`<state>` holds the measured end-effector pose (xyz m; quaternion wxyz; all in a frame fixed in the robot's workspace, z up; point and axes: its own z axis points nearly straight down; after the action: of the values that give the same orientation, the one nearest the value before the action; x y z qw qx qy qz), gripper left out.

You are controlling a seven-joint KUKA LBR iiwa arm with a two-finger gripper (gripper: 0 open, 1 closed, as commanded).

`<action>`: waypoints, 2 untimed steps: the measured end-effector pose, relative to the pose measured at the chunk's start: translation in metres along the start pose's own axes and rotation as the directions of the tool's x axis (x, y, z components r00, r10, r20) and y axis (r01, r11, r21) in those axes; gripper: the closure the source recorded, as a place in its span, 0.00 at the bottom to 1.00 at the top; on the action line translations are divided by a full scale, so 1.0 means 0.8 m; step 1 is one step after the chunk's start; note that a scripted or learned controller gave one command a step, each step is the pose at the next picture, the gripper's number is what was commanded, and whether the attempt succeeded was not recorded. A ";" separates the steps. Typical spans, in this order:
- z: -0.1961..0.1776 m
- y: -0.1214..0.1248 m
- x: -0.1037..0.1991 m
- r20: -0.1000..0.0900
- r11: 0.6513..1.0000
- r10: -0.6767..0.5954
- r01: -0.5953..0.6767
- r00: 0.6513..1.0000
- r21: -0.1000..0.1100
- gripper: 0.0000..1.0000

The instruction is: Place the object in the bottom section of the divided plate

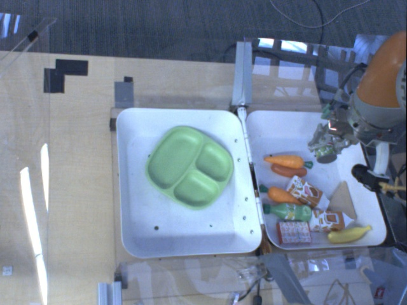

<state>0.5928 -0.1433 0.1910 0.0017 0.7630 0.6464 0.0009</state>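
Note:
A green divided plate (189, 164) lies in the left white bin (137, 234), with one long section on its left and two smaller ones on its right. The right bin (280, 122) holds toy food: two carrots (287, 161) (278, 195), a green bottle (289, 212), small cartons (304, 192), a red-and-white packet (294, 232), a banana (348, 234) and a tan wedge (344, 199). My gripper (326, 143) hangs over the upper right part of the right bin, above and to the right of the upper carrot.
The grey arm with its orange band (383, 75) comes in from the right over the right bin's far corner. A metal divider (241, 75) runs between the bins at the back. Cables (305, 5) lie on the dark floor behind.

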 end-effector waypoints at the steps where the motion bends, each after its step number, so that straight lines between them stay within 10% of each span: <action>1: 0.007 -0.023 0.126 -0.002 0.962 0.273 -0.273 0.962 0.002 1.00; 2: -0.096 -0.072 0.190 -0.003 0.991 0.130 -0.130 0.991 0.000 1.00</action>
<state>0.5607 0.0166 0.2672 0.0010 0.8036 0.5952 0.0023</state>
